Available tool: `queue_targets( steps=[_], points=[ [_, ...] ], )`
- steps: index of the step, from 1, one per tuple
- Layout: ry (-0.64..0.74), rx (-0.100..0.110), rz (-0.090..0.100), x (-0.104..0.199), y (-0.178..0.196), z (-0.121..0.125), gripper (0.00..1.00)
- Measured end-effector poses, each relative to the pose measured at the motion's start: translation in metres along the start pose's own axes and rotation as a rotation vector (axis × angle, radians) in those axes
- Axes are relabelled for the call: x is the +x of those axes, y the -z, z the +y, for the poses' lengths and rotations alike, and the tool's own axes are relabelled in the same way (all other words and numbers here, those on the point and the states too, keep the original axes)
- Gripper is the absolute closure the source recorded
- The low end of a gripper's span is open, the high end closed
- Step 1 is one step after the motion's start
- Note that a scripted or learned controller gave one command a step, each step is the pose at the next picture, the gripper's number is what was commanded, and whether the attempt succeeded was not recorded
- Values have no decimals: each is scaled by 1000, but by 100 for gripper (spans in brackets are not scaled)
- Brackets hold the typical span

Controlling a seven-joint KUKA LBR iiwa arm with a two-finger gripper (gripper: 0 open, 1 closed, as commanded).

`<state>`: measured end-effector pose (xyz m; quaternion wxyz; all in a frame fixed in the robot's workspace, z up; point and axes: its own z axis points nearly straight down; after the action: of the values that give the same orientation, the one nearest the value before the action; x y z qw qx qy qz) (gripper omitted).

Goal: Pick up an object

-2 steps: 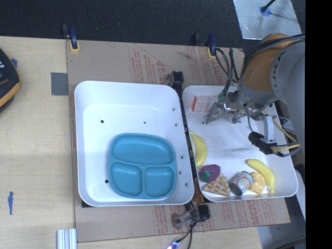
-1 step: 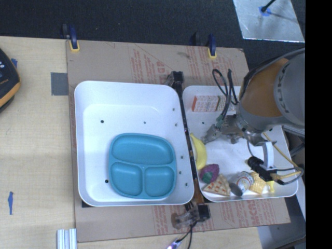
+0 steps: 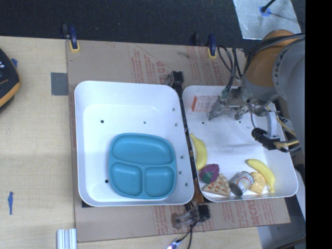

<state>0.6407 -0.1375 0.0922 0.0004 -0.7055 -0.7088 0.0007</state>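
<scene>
bins sat side by side on a sheet of cardboard (image 3: 129, 61) over the wooden counter (image 3: 31, 139). left bin (image 3: 88, 100), in the middle of the frame, carried a blue divided plate (image 3: 142, 165) toward its lower edge. right bin (image 3: 236, 139) held the loose objects: a yellow banana (image 3: 199, 150) lay against its left wall, a purple toy (image 3: 210, 172) sat just below that, a waffle-patterned wedge (image 3: 218, 185) lay at the lower left corner, a small can (image 3: 241, 183) lay on its side beside the wedge, and a second banana (image 3: 262, 172) curved along the lower right. an orange-and-white card (image 3: 201, 104) lay at the bin's upper left. the grey arm (image 3: 285, 71) with its orange band entered from the upper right of the frame, and the gripper (image 3: 228, 108) hung low over the upper part of the right bin, near the card and well apart from the cluster of objects at the bottom. nothing could be seen between its fingers, and whether they were spread or closed could not be told from this slant.
</scene>
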Motion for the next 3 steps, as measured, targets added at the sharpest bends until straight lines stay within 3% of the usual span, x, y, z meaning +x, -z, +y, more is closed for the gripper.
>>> queue_targets(
  steps=[1,2,3],
  points=[
    [0,3,0,34,-1,-43,0],
    [1,0,0,26,0,14,0],
    [-1,3,0,44,-1,-62,0]
  ],
)
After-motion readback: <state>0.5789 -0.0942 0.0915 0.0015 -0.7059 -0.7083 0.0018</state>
